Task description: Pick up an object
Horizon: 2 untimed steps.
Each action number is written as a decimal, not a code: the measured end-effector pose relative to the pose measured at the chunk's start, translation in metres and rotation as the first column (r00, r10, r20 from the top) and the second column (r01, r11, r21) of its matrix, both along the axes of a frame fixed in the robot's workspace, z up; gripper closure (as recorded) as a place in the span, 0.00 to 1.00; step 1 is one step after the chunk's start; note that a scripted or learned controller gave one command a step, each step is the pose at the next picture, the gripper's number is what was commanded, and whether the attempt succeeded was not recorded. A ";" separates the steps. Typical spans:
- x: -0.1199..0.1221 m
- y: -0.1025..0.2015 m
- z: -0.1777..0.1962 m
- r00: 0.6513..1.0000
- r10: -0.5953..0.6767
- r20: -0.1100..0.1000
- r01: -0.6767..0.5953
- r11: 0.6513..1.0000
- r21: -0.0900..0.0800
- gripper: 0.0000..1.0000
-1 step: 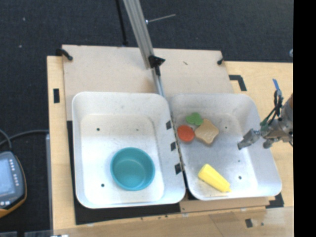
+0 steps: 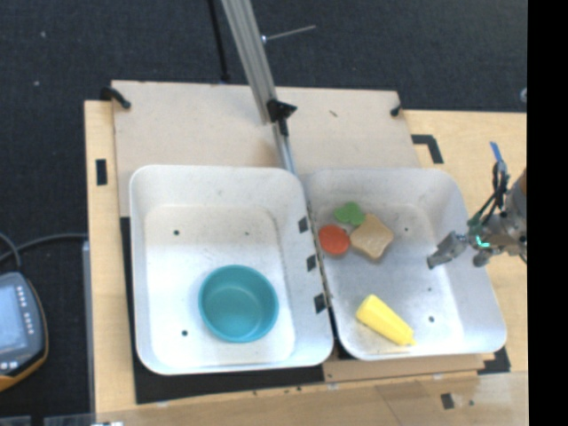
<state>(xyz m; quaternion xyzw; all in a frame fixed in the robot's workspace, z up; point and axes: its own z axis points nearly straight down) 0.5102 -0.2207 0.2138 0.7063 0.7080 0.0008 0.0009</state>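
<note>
My gripper (image 2: 446, 249) hovers over the right bin (image 2: 461, 313), right of the yellow object (image 2: 384, 319). I cannot tell its state. Nothing is lifted yet.

Even, diffuse overhead light fills the scene, bright on the two white bins and the pale table (image 2: 102, 238), while the dark floor around them stays nearly black. The left bin (image 2: 169, 193) looks washed out along its rim, almost without texture. Shadows are soft and short: a faint one sits under the teal bowl (image 2: 238, 303) and beside the yellow object (image 2: 385, 319). The picture is low in resolution and slightly soft, with grain in the dark areas.
</note>
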 end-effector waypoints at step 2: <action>-0.002 0.004 -0.099 1.000 -0.003 -0.006 0.003 1.000 0.000 0.00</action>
